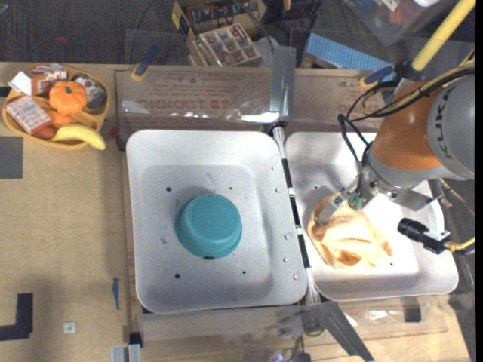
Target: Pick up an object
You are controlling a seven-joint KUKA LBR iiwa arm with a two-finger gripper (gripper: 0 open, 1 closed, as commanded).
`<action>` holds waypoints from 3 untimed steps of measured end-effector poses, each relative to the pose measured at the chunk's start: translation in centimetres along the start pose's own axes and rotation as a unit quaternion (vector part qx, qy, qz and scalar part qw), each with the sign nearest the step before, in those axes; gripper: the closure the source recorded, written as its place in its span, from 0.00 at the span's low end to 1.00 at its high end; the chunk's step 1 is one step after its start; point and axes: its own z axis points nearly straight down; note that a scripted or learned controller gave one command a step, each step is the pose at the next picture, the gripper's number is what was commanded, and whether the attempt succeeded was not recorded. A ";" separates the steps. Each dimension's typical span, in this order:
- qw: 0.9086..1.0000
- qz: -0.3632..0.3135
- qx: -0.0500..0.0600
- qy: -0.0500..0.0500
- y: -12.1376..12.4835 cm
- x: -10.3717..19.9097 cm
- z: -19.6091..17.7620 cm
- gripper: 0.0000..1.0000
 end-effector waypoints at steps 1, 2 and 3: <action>1.000 0.002 -0.002 -0.001 0.0 -0.2 -1.1 1.00; 0.999 0.042 0.003 0.003 8.6 0.8 -9.6 1.00; 0.999 0.042 0.003 0.002 8.7 0.8 -9.6 0.00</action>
